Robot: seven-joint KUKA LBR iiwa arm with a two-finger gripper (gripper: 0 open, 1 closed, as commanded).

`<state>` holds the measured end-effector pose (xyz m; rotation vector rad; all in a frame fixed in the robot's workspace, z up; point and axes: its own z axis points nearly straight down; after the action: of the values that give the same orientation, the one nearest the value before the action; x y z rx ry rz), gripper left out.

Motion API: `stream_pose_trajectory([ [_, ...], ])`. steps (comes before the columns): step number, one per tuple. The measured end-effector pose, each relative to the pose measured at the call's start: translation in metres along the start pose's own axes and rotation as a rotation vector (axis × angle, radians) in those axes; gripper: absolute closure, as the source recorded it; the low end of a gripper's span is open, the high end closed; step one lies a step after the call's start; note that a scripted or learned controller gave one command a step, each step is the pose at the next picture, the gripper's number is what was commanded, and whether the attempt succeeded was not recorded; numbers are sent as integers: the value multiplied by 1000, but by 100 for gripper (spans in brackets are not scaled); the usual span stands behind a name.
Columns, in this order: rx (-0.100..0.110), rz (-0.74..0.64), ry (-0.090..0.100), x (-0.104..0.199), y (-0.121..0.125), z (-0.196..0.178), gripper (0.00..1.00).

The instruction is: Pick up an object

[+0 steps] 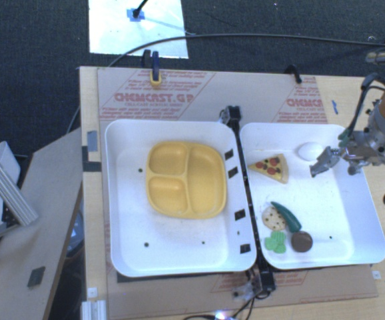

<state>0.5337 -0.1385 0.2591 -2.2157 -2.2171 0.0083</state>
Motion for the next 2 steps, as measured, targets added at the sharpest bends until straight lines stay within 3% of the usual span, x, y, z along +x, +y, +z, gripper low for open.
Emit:
stream_pose_trajectory([
  [1, -11, -3, -2, 0, 2, -5, 0],
  [2, -8, 0, -1, -6, 0, 39, 0],
])
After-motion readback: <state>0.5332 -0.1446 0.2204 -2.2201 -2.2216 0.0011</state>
